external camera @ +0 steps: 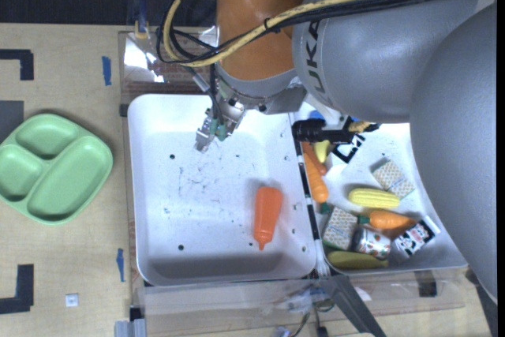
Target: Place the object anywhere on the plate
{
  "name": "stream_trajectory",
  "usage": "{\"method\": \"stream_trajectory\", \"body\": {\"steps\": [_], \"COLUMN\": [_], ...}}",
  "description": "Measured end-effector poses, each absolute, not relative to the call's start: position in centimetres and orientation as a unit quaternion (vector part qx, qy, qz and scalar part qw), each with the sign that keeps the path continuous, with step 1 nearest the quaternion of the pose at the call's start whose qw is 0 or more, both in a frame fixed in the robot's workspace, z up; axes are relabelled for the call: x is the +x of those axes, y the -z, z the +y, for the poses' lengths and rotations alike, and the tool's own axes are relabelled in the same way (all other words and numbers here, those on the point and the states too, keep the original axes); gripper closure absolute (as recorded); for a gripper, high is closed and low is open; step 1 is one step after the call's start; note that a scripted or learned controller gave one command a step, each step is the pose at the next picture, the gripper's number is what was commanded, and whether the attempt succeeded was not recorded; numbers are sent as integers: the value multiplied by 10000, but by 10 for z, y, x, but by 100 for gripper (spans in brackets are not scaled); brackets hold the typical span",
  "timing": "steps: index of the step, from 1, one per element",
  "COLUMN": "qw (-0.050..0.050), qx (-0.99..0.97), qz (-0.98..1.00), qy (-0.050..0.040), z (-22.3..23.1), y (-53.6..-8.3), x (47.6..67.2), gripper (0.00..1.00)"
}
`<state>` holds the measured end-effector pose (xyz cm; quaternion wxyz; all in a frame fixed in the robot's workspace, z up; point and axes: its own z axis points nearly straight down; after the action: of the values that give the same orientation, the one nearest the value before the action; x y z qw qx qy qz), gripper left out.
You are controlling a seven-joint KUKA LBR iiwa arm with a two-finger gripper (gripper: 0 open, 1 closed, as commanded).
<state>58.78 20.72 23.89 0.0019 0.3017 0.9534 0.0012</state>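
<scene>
Grey and orange was most of what you could see, since the arm [379, 35] took up the whole top right and loomed over everything. Using the left bin [150, 249] as the landmark: the pale wooden surface [63, 264] ran out to its left, and the green plate [51, 167], a three-compartment thing, sat on that surface well left of the bin. The right bin [450, 252] butted against the landmark's right wall.

Inside the left bin, toward its lower right, lay the orange carrot [267, 215], on its side with the narrow tip pointing at the bin's near wall. I took that as the object to move. It looked like a light, stiff plastic toy, smooth and probably a bit slippery, so my guess was a pinch across the thick middle would hold better than at the taper.

Clutter in the right bin: another carrot [316, 174] just past the shared wall, a corn cob [372, 197], some small patterned boxes [341, 225], none of it near the target.

Smallest bit: the claw [209, 133] hung over the upper part of the left bin, apart from the carrot, and seemed to have nothing in it. How far it was spread I couldn't tell. The bin wall on the plate side was the only real obstacle I could see.
</scene>
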Motion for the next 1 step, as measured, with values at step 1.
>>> {"method": "stream_trajectory", "body": {"steps": [1], "qw": [-11], "qx": [2631], "qz": [9648], "qy": [6], "z": [225], "y": [-171], "x": [559], "gripper": [100]}}
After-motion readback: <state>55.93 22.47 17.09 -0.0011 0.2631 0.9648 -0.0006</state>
